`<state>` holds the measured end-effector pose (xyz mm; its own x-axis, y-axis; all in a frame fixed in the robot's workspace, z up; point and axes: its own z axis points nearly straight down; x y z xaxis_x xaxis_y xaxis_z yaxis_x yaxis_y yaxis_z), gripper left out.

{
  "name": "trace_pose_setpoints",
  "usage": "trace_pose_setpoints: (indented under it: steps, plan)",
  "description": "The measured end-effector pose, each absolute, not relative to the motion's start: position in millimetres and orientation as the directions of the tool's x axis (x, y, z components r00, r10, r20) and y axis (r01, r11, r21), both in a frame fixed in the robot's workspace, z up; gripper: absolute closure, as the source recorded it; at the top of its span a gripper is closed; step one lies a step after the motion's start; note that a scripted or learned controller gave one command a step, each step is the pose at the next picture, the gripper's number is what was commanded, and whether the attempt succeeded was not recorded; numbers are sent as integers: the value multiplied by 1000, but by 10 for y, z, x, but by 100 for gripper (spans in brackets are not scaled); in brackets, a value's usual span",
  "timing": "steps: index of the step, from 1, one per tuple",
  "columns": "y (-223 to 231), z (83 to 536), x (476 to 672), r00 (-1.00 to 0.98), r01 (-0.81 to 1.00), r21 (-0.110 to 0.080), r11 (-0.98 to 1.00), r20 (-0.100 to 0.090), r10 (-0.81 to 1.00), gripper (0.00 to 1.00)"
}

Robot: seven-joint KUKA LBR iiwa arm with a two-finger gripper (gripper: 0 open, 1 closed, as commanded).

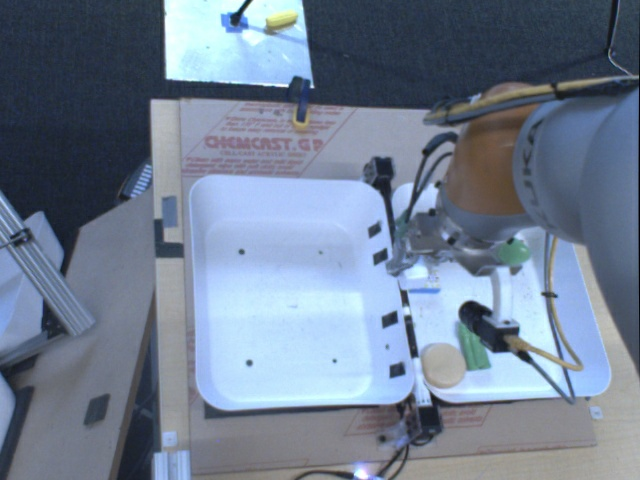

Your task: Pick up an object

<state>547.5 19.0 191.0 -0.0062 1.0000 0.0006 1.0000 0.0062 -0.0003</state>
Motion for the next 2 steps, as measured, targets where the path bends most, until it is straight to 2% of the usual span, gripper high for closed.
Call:
trace_pose_setpoints:
  steps: [1, 2]
  plan:
    - [224, 1835, 5046, 0, 1000, -4, 0, 1, 1000, 100]
    - [640, 4330, 5336, -9, 1000, 19, 9, 3, 1000, 100]
